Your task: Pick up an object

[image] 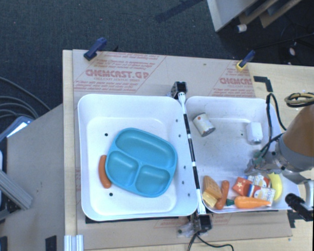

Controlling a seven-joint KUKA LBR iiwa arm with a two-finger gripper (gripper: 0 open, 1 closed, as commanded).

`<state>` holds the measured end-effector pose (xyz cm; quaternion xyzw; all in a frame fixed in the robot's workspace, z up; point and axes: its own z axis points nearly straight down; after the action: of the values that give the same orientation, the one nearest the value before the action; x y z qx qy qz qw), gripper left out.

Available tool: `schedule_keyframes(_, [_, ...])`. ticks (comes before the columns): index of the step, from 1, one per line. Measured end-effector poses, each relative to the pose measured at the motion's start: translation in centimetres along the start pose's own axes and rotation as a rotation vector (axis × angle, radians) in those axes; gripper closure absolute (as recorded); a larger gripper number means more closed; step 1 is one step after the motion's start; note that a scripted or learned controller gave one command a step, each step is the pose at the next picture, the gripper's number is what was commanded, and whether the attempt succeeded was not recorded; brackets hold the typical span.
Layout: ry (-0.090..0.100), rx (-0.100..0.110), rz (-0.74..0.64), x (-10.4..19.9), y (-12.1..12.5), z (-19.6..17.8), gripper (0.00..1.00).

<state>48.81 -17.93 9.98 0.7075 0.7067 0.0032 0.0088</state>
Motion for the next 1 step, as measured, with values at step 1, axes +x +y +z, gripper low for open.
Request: schedule_keyframes(1, [0.001,0.002,0.0,0.02,-0.06,0.06,0.0])
